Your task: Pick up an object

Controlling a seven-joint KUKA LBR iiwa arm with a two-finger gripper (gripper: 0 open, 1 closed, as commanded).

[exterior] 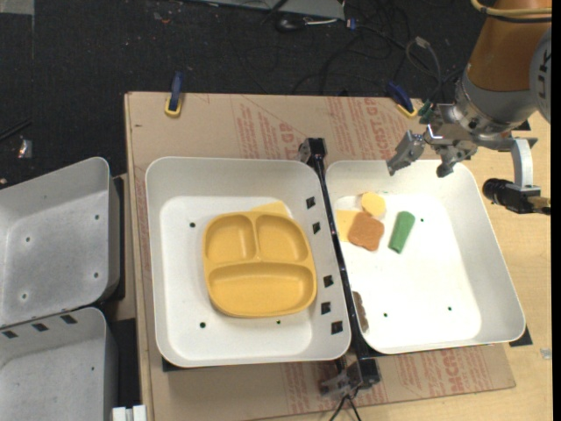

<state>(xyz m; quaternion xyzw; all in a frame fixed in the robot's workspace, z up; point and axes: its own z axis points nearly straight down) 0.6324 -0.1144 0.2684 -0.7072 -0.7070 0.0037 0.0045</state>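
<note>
The grey arm with its orange band [513, 38] leans in over the far rim of the right-hand shallow white bin [456, 323], and I'll place everything from that bin. To its left, touching along the black divider, sits the other white bin [171, 323], and in it lies a large yellow plastic tray with three compartments [260, 264]. Inside the right-hand bin, in its near-left upper corner, three small pieces cluster: an orange-brown square block [366, 231], a green stubby cylinder [401, 231] just beside it on the right, and a small yellow rounded piece [373, 203] touching the block's far edge. The two-finger gripper [422, 161] hangs above the bin's far rim with its fingers spread apart and nothing between them. The green cylinder looks the likeliest pick: it lies towards me and slightly left of the gripper, its long axis running nearly straight from the far rim to the near one, tilted a touch rightward at the top.
</note>
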